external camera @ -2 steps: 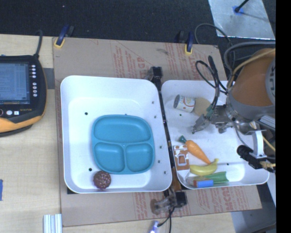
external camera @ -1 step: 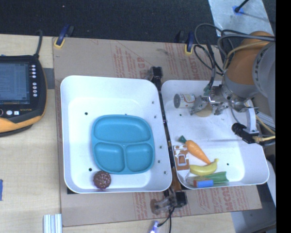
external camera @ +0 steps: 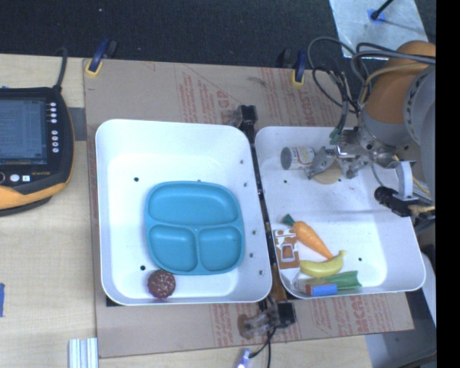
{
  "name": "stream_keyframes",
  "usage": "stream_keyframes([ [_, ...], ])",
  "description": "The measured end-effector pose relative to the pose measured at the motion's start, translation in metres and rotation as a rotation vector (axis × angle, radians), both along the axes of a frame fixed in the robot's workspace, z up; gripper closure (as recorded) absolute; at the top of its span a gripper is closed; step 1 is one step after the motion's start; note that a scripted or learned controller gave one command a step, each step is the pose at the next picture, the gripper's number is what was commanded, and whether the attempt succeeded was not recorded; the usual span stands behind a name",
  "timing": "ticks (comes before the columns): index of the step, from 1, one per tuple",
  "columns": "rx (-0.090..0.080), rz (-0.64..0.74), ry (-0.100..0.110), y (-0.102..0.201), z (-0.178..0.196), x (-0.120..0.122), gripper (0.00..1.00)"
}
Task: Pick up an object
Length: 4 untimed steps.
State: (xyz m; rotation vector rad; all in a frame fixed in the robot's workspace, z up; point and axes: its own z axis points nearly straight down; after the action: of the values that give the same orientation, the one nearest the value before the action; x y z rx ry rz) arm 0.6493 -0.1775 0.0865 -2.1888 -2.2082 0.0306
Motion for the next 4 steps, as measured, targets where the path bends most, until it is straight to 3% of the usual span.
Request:
stream_keyframes([
  [1,-0.01,-0.004,-0.032,-0.01,0.005,-0.087,0.0],
  [2,-0.008,-0.005,-0.034,0.003,0.006,-0.014,0.0],
  [3,-0.009,-0.005,-0.032,-0.035,0.006,0.007,0.0],
  [4,-0.009,-0.001,-0.032,-0.035,0.017,0.007,1.0],
])
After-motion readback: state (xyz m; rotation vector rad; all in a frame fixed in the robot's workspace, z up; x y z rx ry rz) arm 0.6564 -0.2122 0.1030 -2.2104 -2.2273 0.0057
